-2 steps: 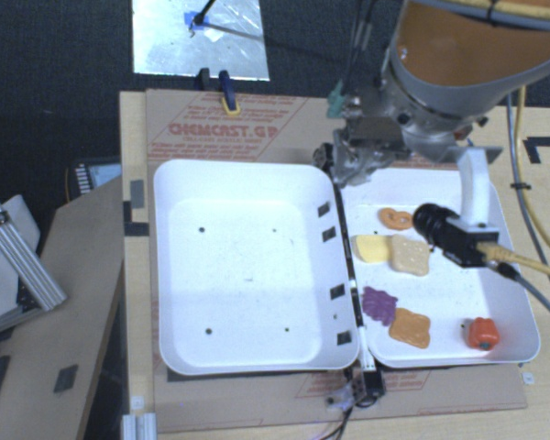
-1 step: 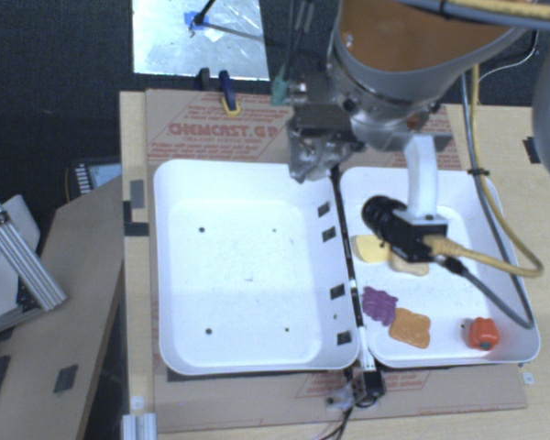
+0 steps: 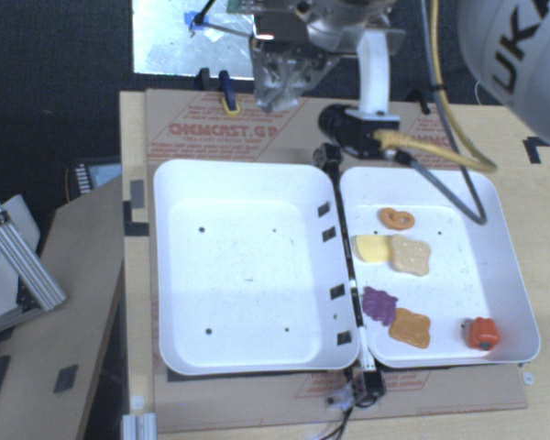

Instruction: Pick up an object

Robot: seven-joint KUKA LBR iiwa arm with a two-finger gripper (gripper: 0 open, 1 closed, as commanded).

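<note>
The grey metal two-finger gripper [image 3: 277, 94] hangs above the far edge of the bench, over the printed brown cardboard sheet [image 3: 211, 128] that lies behind the two bins. Whether it is spread or pressed together cannot be told – the tips blur into the body above them, and nothing shows pinched there.

All the objects lie in the shallow white plastic bin on the right [image 3: 509, 273], well apart from the gripper and nearer the camera. Toward the far part of that bin sits a small orange pretzel-shaped piece [image 3: 396, 218]. Just nearer than it, a pale yellow square block [image 3: 373, 248] touches a tan slice shaped like toast [image 3: 410, 256] on its right. Nearer still, by the bin's left wall, a purple cluster like a bunch of grapes [image 3: 379, 304] lies just beside an orange-brown flat slice [image 3: 410, 327]. A small red-orange chunky piece [image 3: 481, 334] rests alone in the near right corner.

The shallow white plastic bin on the left [image 3: 170, 273] sits directly nearer than the gripper – its far rim just nearer than the tips.
</note>
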